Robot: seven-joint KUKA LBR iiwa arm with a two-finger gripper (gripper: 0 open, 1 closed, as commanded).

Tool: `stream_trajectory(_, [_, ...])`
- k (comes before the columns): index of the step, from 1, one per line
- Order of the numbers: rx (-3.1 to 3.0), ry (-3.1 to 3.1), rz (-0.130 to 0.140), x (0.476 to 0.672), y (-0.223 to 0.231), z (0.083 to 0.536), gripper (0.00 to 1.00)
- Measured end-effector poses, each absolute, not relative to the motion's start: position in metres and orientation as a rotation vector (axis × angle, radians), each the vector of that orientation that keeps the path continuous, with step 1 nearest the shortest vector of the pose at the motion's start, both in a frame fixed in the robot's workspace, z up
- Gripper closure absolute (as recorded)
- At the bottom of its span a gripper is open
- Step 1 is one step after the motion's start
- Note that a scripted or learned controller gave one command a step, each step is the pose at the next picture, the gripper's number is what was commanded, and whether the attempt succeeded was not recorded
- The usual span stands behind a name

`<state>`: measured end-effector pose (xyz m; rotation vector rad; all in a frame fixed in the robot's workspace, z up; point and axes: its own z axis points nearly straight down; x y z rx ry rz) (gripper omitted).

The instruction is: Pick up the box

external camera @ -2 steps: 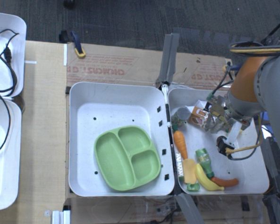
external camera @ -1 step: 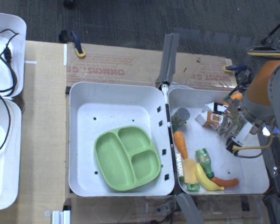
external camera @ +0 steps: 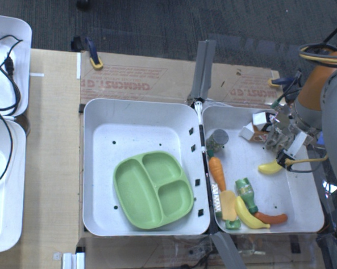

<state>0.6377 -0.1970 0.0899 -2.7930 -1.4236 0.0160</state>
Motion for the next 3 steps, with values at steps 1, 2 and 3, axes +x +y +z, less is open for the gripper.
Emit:
stream_trajectory(1, [-2.890, -1.200, 0.053, 0.649, -0.163, 0.087, 0.00])
stream_trajectory(2, [-2.891, -1.200, 0.054, 0.649, -0.163, 0.087, 0.00])
stream_trajectory(3, [-2.968, -0.956, 0.043, 0.649, -0.176, 0.087, 0.00])
